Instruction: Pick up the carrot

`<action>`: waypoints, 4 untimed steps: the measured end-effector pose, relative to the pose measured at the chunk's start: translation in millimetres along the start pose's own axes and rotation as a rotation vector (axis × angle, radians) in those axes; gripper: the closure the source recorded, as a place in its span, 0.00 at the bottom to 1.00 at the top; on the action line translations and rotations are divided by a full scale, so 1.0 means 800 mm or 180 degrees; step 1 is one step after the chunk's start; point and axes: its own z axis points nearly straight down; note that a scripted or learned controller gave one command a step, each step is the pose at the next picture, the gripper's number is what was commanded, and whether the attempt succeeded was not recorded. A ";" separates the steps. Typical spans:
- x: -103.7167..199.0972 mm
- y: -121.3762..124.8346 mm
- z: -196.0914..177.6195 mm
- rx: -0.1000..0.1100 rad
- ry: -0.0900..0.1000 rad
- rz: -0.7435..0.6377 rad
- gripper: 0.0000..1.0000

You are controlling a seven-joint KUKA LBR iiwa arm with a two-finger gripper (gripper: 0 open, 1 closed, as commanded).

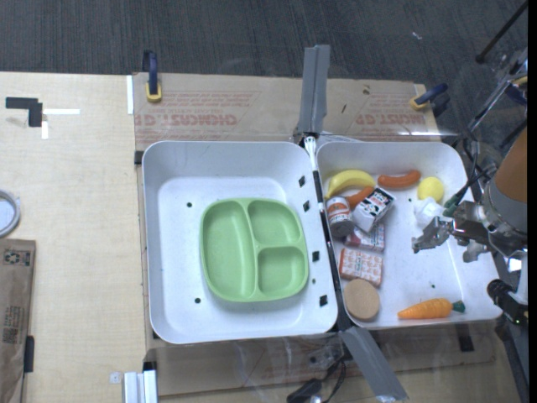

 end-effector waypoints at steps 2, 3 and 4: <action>0.010 -0.004 0.117 0.0014 0.0006 0.1200 0.00; -0.059 0.018 0.034 0.0000 0.0001 -0.0013 0.00; -0.056 0.011 0.093 0.0014 0.0007 0.1181 0.00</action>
